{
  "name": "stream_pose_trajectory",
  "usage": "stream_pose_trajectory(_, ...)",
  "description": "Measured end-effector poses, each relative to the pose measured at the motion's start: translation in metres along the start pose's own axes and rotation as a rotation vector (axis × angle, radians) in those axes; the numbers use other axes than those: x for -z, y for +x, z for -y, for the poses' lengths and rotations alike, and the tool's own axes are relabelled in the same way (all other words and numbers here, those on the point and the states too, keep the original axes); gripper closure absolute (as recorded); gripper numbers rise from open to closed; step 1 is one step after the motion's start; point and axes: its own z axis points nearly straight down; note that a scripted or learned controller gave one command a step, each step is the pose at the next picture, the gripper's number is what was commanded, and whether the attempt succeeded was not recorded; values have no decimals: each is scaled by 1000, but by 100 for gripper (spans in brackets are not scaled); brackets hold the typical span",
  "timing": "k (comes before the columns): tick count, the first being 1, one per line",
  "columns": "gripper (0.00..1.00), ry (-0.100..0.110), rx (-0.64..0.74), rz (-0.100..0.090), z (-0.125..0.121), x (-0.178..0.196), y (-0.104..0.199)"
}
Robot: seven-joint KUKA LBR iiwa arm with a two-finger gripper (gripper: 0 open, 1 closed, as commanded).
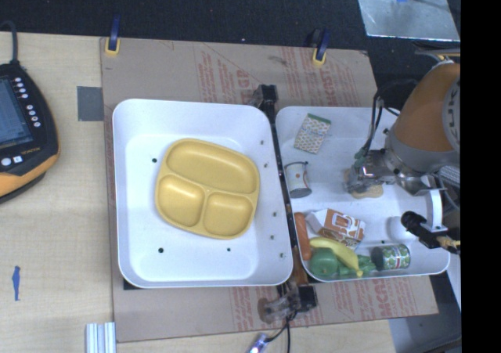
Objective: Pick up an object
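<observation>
Gripper low in right bin, directly over a small tan object; jaw opening and any hold impossible to tell.

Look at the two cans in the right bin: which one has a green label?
The can lying at the bin's front edge, right of the banana. The other can, by the divider, is plain grey metal.

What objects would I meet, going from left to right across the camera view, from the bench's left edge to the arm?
Black and orange pendant → yellow divided tray in the left bin → small metal can → patterned packet → gripper → grey and orange arm.
</observation>
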Motion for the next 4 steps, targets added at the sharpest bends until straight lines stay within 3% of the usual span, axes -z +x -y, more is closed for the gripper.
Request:
stream_pose_trajectory(1, 100, -2, 2, -3, -65, 0, 48)
stream_pose_trajectory(2, 100, 1, 2, -1, 4, 0, 4)
stream_pose_trajectory(3, 100, 4, 4, -2, -34, 20, 55)
stream_pose_trajectory(4, 100, 3, 3, -4, -39, 99, 141)
